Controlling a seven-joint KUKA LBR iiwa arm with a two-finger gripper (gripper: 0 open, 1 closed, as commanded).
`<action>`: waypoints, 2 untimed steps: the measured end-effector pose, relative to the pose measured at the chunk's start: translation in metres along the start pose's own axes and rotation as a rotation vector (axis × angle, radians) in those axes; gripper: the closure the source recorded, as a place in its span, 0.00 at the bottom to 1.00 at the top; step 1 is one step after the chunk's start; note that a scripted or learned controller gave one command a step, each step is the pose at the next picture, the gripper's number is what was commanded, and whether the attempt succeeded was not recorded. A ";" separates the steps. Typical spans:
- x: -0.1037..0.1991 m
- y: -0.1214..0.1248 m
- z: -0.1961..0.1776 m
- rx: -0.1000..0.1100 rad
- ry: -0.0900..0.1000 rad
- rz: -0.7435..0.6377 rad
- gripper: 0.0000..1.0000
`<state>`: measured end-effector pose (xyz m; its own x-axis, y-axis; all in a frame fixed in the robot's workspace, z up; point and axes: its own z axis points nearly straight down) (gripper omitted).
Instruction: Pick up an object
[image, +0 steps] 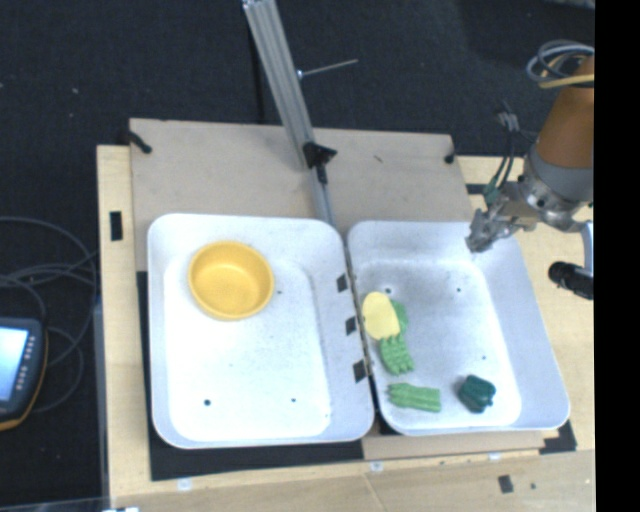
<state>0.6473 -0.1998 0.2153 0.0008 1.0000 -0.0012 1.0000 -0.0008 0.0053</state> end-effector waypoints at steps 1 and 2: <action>0.000 0.000 -0.003 0.004 0.001 -0.001 1.00; 0.054 0.000 0.003 0.005 0.002 -0.004 1.00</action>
<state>0.6472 -0.1460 0.2118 -0.0031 1.0000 0.0006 1.0000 0.0031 0.0002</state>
